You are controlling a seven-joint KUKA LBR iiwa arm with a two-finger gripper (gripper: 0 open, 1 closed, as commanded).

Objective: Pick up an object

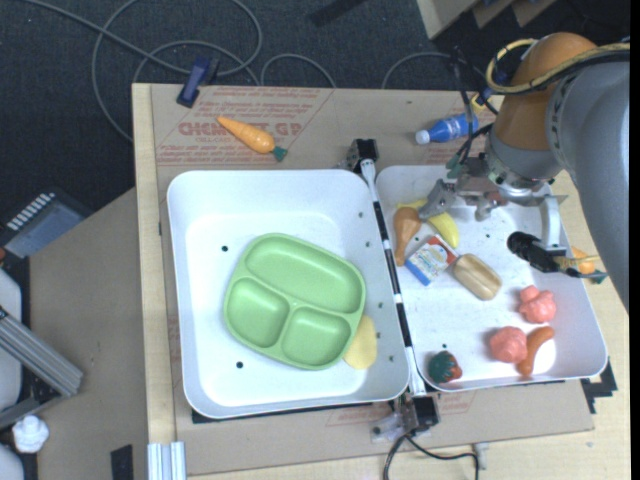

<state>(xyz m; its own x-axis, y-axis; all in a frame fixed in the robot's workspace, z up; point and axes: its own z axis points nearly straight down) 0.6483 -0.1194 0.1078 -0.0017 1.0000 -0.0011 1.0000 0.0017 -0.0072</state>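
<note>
Banana (445,230), cone (405,230), packet (428,261) beside

Setting: robotics lab or test cell. Evidence: industrial grey arm (590,118) entering at 3 o'clock; table (150,298) topped with cardboard; two white bins (190,268) clamped side by side, holding toy food; loose cables (150,28) on dark carpet at 11 o'clock.

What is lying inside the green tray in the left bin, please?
The green tray has three compartments and all show bare green plastic. A yellow piece lies beside its lower right corner, outside it. Whatever is under the tray is covered.
</note>
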